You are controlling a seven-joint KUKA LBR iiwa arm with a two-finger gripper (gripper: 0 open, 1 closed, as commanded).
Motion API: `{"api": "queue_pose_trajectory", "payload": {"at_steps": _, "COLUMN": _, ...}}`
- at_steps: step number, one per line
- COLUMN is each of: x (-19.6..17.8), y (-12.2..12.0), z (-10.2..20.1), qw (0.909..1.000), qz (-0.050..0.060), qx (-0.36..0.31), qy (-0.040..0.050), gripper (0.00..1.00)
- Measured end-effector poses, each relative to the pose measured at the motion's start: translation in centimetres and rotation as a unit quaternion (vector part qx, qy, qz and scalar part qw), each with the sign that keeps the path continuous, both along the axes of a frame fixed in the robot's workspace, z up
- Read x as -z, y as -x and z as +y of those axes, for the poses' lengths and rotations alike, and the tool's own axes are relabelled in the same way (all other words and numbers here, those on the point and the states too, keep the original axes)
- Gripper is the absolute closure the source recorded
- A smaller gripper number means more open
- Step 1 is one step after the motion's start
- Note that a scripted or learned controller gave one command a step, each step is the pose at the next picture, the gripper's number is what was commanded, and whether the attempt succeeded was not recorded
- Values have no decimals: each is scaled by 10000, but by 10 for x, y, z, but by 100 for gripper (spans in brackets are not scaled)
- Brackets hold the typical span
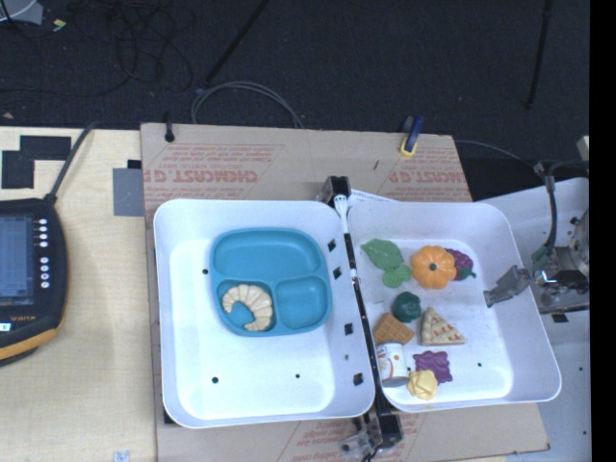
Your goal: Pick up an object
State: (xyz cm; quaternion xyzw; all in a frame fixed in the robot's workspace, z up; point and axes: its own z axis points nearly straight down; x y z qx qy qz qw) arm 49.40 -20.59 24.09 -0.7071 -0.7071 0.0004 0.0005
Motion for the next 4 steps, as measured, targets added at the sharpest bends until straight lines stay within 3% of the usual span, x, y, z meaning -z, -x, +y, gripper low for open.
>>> {"api": "queue_pose_trajectory", "payload": {"at_steps": 1, "x": 161, "y": -44, "z": 17, "qw": 10000, "qz": 6, "qx": -17, "qy": -9, "gripper": 0}}
{"api": "queue_pose_trajectory", "payload": {"at_steps": 2, "x": 153, "y": -95, "z": 56, "qw": 10000, "qz": -13, "qx": -28, "qy": -8, "gripper": 0}}
{"api": "queue_pose_trajectory", "payload": {"at_steps": 3, "x": 153, "y": -151, "z": 46, "qw": 10000, "qz": -17, "qx": -11, "qy": 0, "gripper": 0}}
{"api": "queue_pose_trajectory", "payload": {"at_steps": 4, "x": 143, "y": -148, "z": 46, "qw": 10000, "qz": 8, "qx": -26, "qy": 1, "gripper": 100}}
